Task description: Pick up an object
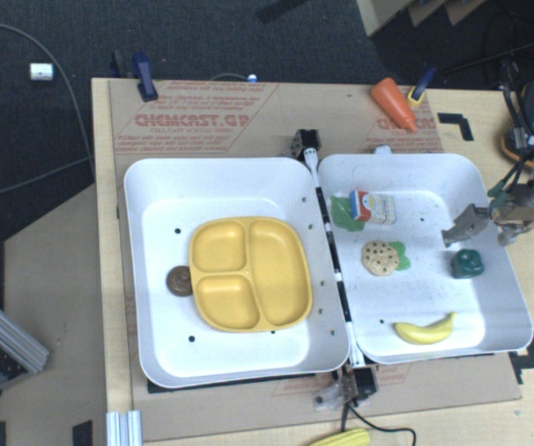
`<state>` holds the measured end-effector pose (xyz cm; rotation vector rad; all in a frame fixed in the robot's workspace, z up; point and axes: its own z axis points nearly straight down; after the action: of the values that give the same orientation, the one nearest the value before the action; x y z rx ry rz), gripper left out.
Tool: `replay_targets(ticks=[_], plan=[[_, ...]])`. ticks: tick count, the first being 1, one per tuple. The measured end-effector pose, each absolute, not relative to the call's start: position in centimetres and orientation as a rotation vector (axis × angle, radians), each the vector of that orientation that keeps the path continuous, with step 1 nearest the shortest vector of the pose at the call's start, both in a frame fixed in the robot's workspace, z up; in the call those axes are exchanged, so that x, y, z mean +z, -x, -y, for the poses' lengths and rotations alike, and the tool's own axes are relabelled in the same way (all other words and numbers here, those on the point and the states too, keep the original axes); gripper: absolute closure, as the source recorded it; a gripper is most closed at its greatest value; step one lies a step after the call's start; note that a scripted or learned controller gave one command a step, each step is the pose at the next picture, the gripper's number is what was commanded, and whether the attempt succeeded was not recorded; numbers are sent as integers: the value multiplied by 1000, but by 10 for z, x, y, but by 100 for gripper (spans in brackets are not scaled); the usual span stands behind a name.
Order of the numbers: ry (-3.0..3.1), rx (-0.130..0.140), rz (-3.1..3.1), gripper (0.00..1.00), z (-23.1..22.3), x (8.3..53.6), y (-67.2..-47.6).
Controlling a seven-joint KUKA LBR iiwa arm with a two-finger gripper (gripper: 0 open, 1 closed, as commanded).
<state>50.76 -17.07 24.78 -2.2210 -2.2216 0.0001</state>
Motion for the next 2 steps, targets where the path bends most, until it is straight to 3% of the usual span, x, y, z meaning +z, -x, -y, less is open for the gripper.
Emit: replay_targets(ticks=[1, 2], plan=[[2219, 1, 2221, 0, 148, 141, -545], [2218, 1, 2221, 0, 102, 84, -568]])
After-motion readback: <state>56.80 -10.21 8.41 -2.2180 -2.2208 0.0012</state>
